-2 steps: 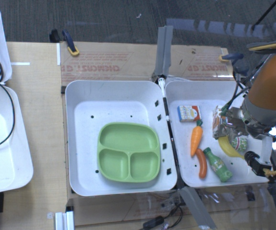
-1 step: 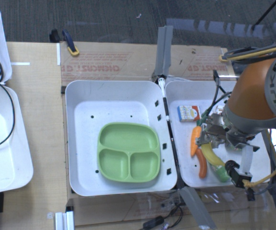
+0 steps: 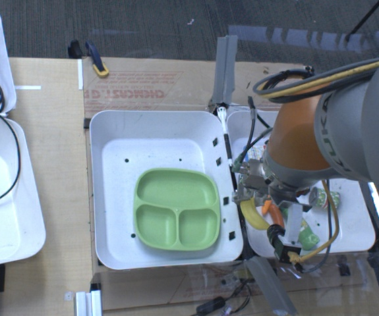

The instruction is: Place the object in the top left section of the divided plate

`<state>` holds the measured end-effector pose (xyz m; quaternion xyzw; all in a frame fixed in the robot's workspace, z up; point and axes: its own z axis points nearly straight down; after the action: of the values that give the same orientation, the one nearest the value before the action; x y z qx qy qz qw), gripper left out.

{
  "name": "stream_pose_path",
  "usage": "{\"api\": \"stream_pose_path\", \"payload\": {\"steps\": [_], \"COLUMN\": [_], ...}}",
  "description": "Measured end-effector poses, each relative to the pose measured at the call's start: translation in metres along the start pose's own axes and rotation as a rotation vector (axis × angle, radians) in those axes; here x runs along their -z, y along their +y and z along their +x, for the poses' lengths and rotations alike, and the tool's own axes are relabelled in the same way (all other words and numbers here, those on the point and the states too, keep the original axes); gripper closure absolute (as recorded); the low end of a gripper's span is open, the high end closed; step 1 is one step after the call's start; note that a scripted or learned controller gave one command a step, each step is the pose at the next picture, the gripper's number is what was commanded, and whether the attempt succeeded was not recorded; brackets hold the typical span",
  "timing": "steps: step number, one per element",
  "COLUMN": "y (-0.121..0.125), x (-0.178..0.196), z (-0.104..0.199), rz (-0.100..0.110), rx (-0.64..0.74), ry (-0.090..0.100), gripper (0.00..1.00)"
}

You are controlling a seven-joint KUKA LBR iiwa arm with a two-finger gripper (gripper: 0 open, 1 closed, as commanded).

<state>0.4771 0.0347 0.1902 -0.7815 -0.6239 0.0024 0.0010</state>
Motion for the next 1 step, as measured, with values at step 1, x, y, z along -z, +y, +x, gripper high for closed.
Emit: {"api": "stream_pose_path", "payload": {"steps": [1], "y": [-0.0125], "x": [0.0002], "z": [0.0547], "rz": [-0.001], "rx": [0.257], "ry": [-0.001], "gripper": [1.00]}}
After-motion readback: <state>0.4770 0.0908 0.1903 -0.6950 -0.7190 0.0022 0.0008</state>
